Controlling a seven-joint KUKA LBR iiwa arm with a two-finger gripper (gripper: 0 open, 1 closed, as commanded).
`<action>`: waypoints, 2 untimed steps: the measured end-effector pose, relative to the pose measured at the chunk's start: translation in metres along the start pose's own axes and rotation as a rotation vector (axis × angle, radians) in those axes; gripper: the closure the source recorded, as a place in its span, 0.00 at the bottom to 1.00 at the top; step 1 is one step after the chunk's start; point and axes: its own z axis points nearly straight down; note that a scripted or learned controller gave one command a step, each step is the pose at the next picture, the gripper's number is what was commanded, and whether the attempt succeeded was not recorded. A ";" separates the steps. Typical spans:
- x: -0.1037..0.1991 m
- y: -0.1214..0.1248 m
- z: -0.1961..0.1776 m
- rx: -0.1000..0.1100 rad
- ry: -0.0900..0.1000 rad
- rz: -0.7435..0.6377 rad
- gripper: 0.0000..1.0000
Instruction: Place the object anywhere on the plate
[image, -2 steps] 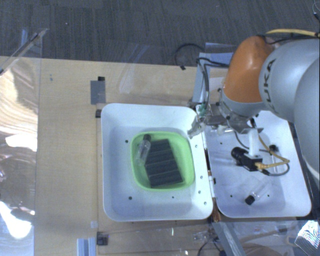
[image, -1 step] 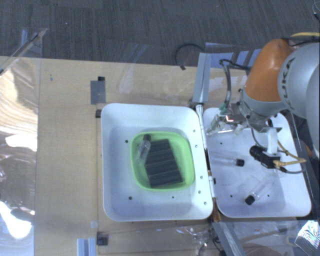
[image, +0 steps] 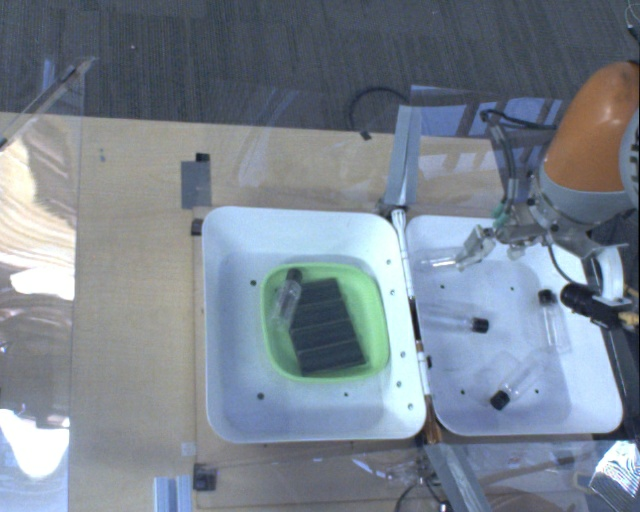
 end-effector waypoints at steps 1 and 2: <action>0.064 -0.024 0.003 0.005 0.004 0.032 0.00; 0.115 -0.015 0.041 0.007 0.004 0.031 0.00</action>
